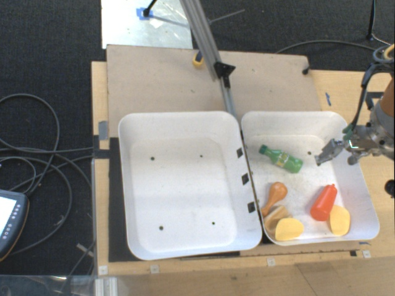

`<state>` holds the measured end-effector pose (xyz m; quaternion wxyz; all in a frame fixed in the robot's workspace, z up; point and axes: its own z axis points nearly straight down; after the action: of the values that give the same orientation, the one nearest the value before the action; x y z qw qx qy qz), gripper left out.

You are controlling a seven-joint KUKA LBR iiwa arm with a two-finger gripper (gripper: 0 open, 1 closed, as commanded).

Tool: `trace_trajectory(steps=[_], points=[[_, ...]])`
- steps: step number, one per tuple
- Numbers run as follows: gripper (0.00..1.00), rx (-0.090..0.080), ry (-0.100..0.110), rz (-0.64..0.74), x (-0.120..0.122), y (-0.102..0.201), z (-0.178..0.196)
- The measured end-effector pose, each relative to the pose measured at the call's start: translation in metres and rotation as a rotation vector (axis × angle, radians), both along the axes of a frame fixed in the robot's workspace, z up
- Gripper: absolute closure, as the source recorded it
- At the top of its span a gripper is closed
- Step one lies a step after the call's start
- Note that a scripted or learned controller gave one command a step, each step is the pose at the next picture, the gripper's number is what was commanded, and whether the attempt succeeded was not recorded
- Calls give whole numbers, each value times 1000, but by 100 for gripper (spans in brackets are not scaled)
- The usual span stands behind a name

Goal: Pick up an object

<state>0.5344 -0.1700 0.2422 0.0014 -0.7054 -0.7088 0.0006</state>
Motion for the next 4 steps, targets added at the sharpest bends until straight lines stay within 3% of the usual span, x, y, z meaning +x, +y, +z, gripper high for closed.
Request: trace_trajectory(steps=[1, 4], points=[[0, -1, -4, -1, 1, 0, 2], [0, 0, 1, -5, 2, 8, -130]])
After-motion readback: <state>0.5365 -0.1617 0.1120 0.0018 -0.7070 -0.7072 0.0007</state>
